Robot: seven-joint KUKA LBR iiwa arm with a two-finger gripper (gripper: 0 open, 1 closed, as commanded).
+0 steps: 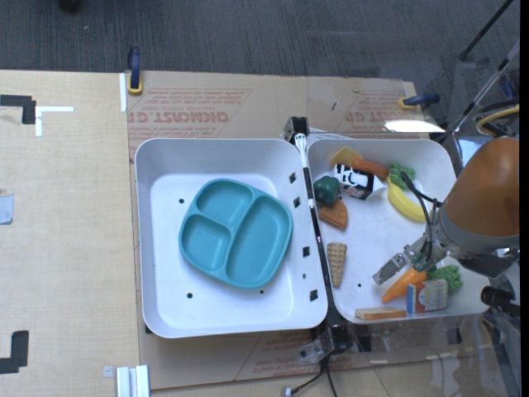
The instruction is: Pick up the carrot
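The carrot (402,283) lies near the right bin's (376,246) front edge, tip pointing left — beside a broccoli floret (447,275). The hand (400,265) sits just above it, grey fingers touching or nearly so; whether they are open or closed, I cannot tell. A teal plate (235,232) rests in the left bin (161,246).

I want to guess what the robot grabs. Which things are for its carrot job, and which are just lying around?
For the job:
carrot
gripper

Just lying around:
banana
teal plate
ice cream cone
pizza slice
left bin
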